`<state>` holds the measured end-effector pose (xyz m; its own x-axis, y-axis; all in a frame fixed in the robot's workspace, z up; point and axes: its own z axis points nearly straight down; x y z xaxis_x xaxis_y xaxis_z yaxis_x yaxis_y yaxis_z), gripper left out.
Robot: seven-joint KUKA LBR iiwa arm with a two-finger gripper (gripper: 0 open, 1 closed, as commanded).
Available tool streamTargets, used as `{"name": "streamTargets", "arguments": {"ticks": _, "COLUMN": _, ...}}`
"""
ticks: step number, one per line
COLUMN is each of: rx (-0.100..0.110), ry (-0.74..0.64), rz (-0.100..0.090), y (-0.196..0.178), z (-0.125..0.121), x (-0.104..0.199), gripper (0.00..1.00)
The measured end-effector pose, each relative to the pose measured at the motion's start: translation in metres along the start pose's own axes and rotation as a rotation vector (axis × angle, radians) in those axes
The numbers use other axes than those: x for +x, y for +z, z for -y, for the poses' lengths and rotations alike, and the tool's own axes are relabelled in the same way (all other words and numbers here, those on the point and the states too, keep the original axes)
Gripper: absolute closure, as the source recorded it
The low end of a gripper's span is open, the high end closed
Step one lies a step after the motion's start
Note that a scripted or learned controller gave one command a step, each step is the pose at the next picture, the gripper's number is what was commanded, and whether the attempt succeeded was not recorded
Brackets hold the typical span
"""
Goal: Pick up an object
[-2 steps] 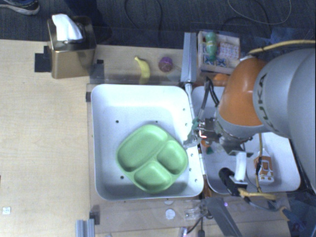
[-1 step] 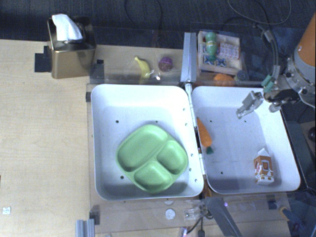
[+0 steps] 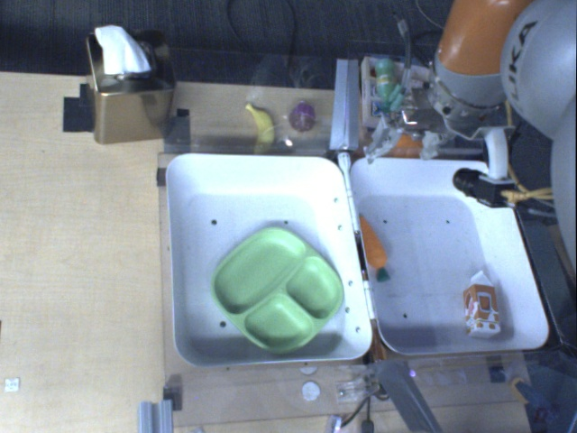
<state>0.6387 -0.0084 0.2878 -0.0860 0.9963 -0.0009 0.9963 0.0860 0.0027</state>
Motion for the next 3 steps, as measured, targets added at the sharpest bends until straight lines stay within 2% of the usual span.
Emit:
{"name": "streamTargets", "arguments": {"ticks": 1, "rx": 0.000, "ry": -0.288, "rz": -0.001, "y": 0.103, "z": 0.090, "x": 0.016, "gripper": 0.00}}
{"name": "streamTargets", "arguments": {"ticks": 2, "rx": -0.001, "ry": -0.278, "rz": 0.000, "y": 0.103, "z": 0.099, "x": -0.050, "gripper": 0.00}}
{"name": "streamTargets", "arguments": {"ticks": 3, "rx": -0.004, "ry": -0.239, "rz": 0.001, "y": 0.200, "z": 0.158, "x": -0.080, "gripper": 0.00}}
